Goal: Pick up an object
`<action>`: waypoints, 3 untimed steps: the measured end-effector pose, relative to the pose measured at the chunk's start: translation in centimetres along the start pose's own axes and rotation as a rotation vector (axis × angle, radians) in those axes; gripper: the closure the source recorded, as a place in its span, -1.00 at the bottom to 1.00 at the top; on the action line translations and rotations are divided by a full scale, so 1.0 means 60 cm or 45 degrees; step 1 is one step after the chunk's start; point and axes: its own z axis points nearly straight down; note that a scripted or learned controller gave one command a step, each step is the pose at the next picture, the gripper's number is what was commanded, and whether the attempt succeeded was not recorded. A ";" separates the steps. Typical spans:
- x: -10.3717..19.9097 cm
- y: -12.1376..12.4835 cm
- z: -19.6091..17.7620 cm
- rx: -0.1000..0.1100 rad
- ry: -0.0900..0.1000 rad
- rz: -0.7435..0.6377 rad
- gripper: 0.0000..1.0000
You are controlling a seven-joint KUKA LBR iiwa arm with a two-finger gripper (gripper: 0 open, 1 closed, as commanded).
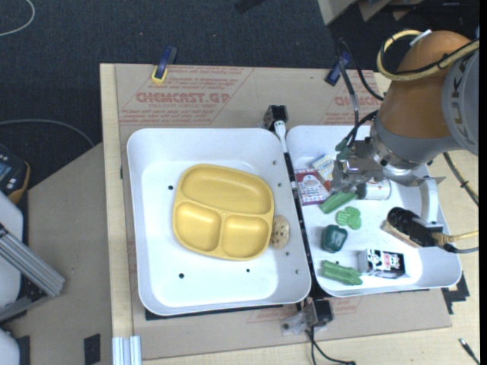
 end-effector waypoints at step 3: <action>0.108 0.000 -0.027 0.000 -0.004 0.010 1.00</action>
